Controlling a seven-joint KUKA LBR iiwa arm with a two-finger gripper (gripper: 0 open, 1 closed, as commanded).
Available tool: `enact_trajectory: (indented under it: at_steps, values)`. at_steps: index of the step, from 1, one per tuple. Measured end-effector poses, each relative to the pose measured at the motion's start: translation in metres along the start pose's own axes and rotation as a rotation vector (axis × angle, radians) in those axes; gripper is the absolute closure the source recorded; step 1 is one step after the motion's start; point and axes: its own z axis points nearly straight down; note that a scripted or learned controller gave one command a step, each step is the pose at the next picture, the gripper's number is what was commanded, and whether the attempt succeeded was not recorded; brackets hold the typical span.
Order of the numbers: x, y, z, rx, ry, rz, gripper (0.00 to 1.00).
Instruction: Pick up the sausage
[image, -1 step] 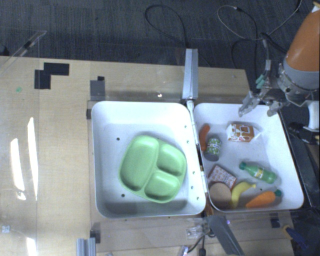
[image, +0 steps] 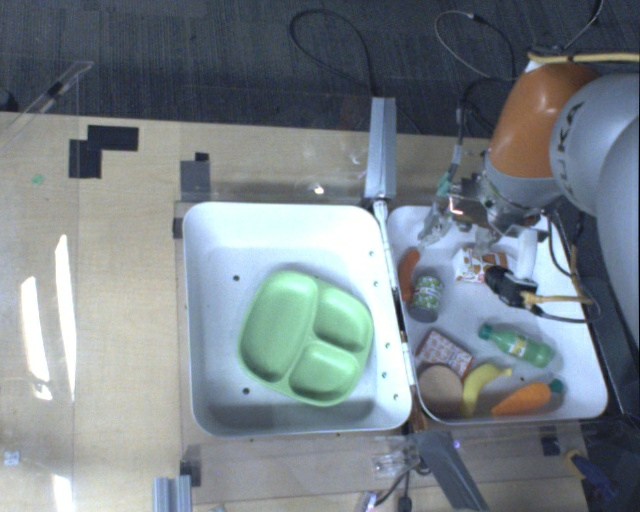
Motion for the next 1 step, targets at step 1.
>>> enact_trajectory:
  at_steps: [1]
  values:
    - [-0.0235,0.011,0.0652,-0.029,-0.004,-0.262,0.0]
